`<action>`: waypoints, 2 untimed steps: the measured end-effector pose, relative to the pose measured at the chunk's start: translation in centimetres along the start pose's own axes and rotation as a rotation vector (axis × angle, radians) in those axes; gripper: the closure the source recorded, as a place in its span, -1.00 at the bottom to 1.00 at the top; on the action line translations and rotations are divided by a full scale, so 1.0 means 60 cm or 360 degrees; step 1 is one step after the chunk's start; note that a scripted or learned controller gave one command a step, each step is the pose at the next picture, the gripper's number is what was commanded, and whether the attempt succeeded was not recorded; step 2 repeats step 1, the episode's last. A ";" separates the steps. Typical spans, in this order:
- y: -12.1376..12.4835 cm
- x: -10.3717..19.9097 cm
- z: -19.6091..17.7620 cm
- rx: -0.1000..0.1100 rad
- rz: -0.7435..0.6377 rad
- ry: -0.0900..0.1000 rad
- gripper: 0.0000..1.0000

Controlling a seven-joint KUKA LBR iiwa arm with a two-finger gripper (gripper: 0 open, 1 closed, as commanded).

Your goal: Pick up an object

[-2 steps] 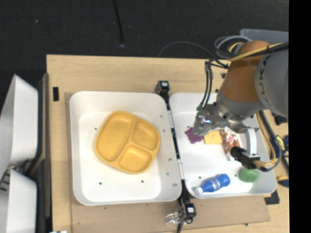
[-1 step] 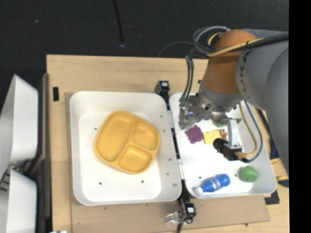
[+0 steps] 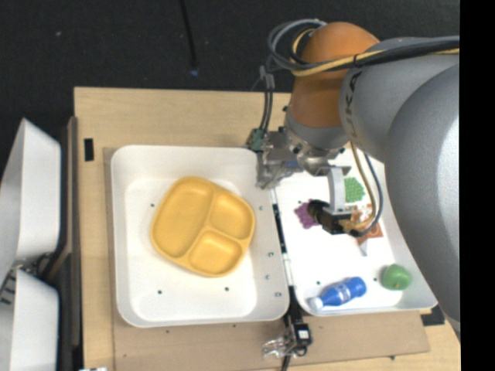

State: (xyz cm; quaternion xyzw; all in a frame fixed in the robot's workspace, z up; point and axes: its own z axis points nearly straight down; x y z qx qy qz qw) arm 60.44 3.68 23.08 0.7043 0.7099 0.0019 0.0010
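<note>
My gripper [image 3: 266, 170] hangs over the ridge between the two bins, at the far left corner of the right bin [image 3: 309, 273]. Nothing shows in its grasp. In the right bin a small purple object [image 3: 305, 216] lies a little right of and nearer than the gripper. A blue bottle [image 3: 342, 292] lies on its side at the near edge. A green ball [image 3: 396, 277] rests at the near right. A green-dotted white item [image 3: 353, 188] lies toward the far right, partly hidden by the arm.
A yellow divided plate [image 3: 203, 225] lies in the middle of the left bin [image 3: 139, 284]. A reddish-orange flat item [image 3: 370, 233] peeks out by the right bin's right side. The grey arm [image 3: 410, 130] covers that bin's far right corner.
</note>
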 end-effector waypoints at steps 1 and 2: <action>0.033 0.072 -0.003 0.0003 0.0001 0.0001 1.00; 0.033 0.072 -0.003 0.0003 0.0001 0.0001 1.00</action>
